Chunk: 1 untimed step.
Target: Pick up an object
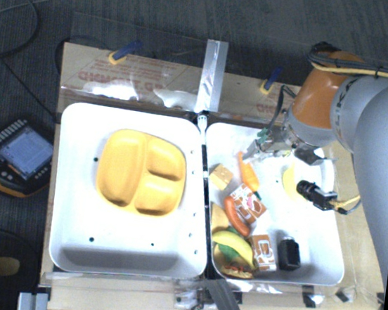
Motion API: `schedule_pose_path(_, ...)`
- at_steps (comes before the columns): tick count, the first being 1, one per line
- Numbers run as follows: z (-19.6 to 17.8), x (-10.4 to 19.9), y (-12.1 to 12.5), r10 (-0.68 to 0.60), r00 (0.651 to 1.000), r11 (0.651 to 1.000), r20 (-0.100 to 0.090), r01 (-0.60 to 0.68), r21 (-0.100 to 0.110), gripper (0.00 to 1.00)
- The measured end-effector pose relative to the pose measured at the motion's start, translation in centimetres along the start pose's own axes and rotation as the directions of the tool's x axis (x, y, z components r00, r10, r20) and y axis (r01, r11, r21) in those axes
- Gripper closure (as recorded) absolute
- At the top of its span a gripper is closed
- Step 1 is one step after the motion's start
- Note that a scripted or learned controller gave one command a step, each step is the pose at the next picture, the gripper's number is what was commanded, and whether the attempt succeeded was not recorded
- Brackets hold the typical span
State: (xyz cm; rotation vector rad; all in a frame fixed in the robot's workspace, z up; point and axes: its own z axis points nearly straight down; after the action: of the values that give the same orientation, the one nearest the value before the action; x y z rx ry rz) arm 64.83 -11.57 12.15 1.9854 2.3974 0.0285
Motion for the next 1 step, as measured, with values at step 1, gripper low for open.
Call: schedule_pose_path(1, 0.01, 0.0, -0.01, 0.0, 1.0, 1.0, 0.0, 0.0, 0.0, 0.0)
